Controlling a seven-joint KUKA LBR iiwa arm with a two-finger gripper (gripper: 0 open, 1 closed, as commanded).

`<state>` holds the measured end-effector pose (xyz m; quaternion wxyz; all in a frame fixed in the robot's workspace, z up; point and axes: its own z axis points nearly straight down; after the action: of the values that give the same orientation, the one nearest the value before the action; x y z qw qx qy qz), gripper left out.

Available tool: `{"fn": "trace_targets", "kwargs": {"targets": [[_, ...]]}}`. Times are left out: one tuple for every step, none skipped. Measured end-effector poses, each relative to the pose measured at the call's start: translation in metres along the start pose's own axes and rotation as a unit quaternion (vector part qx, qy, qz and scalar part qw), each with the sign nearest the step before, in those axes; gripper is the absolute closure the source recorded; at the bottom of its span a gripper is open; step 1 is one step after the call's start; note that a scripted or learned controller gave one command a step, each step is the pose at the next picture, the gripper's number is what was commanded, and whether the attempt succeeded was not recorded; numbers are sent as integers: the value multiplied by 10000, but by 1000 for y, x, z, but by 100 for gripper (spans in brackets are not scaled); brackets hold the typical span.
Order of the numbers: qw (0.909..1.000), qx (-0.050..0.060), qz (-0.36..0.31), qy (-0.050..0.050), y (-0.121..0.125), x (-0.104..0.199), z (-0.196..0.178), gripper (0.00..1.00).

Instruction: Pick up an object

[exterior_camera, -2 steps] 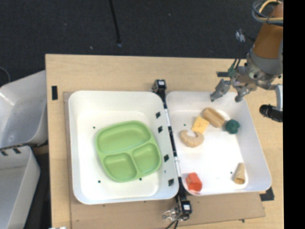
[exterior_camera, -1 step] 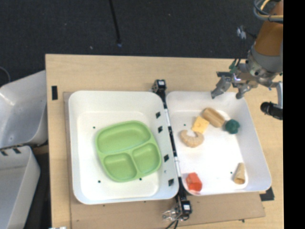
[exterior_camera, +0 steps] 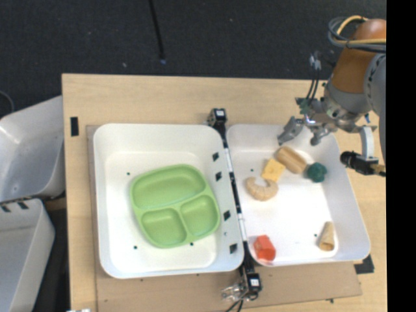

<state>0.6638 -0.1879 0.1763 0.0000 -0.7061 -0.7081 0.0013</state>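
Nothing is lifted yet: the claw [exterior_camera: 304,130] hangs spread and empty just above the bread roll [exterior_camera: 292,159], which lies in the right bin [exterior_camera: 344,239] beside a yellow block [exterior_camera: 273,170], so descent, closing and raising remain.

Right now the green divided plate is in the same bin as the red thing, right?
Not quite. The camera view shows the green divided plate in the left bin, while the red thing is in the right bin.
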Motion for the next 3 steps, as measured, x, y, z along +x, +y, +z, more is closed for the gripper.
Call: {"fn": "trace_targets", "kwargs": {"targets": [[10000, -10, 0, -4, 6, -6, 58, 0], [10000, -8, -8, -2, 6, -8, 75, 0], [10000, -22, -19, -18, 7, -9, 64, 100]]}}
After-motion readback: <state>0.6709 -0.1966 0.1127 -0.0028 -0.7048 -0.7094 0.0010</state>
